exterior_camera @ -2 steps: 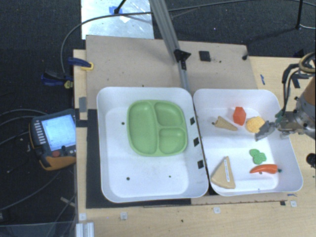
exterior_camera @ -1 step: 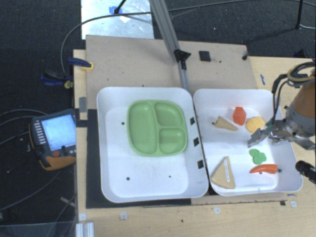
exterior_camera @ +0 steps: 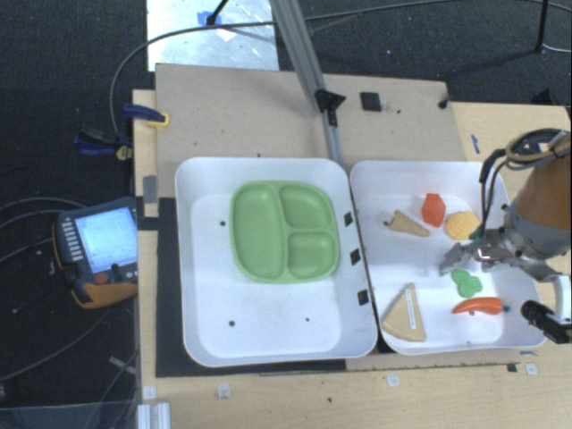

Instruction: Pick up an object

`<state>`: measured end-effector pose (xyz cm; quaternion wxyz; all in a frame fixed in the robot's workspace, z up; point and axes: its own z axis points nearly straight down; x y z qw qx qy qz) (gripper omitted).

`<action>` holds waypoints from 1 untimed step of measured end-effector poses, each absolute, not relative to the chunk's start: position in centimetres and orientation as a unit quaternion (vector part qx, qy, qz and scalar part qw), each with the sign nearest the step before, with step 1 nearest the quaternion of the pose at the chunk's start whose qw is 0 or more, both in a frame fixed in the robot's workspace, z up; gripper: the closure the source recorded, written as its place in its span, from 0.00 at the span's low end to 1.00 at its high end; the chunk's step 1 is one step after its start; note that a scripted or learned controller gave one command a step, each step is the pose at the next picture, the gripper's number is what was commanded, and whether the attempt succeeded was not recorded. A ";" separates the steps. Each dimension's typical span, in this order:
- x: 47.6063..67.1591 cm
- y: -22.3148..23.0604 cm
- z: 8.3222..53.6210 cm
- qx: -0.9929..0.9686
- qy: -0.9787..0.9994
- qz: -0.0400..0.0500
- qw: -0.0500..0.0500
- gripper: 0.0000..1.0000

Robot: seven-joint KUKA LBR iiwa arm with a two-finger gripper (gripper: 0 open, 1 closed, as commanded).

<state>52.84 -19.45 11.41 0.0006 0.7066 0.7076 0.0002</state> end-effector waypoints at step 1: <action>52.9 -19.5 12.5 0.706 0.708 0.001 0.002 1.00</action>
